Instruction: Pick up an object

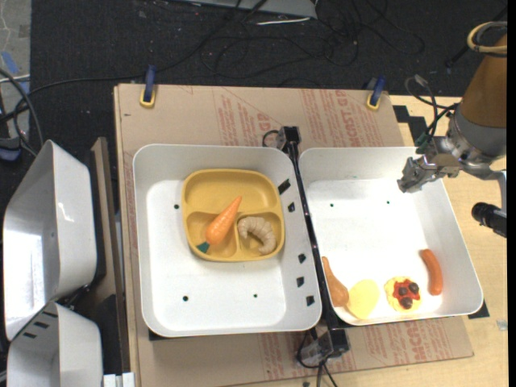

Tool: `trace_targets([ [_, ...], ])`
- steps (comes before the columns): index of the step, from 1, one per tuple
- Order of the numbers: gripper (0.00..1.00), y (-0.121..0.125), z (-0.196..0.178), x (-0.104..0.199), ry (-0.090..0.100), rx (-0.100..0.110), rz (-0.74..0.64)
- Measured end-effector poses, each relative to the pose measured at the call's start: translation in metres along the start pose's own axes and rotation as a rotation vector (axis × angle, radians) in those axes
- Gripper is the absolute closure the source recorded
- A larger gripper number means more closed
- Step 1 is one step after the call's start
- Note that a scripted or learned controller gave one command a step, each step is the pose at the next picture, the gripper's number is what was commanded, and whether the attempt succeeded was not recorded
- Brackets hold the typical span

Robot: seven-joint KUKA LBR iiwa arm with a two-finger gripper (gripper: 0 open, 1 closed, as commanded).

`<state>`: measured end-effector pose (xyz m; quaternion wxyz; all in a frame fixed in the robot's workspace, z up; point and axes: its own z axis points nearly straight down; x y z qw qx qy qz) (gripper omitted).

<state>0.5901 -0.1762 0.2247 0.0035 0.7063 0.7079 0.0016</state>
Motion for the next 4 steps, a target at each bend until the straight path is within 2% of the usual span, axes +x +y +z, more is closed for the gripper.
trace_targets([
  [1, 1.00, 0.001, -0.030, 0.000, 0.001, 0.004, -0.001],
  [2, 1.00, 0.004, -0.027, 0.046, 0.003, 0.007, -0.004],
  [4, 1.00, -0.014, -0.034, 0.153, 0.004, 0.008, -0.006],
])
